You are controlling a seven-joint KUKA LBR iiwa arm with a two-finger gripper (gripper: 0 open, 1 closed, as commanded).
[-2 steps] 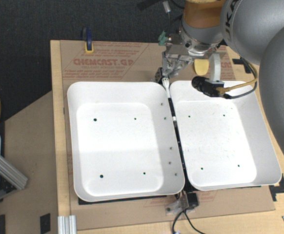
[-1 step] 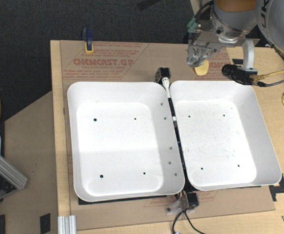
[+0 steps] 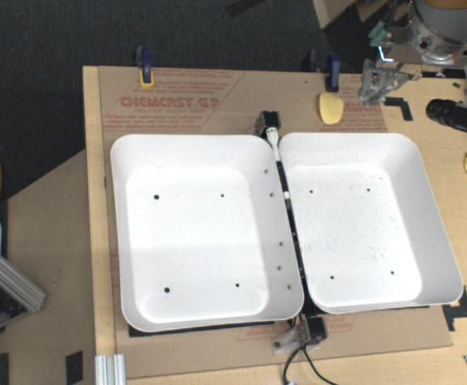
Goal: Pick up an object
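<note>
From the overhead camera, the arm (image 3: 446, 10) comes in at the top right, with the gripper (image 3: 375, 87) hanging above the bench beyond the far edge of the right bin (image 3: 426, 215). Whether that tool is spread or closed cannot be told — it is small and cluttered here. Just left of it a pale yellow object (image 3: 330, 107) lies on the brown board (image 3: 217, 103), outside both bins and apart from the gripper. The left bin (image 3: 129, 215) sits touching the right one along a dark seam. Two clamps — one (image 3: 145, 65) at far left, one (image 3: 333, 70) near the yellow object — pin the board's far edge.
</note>
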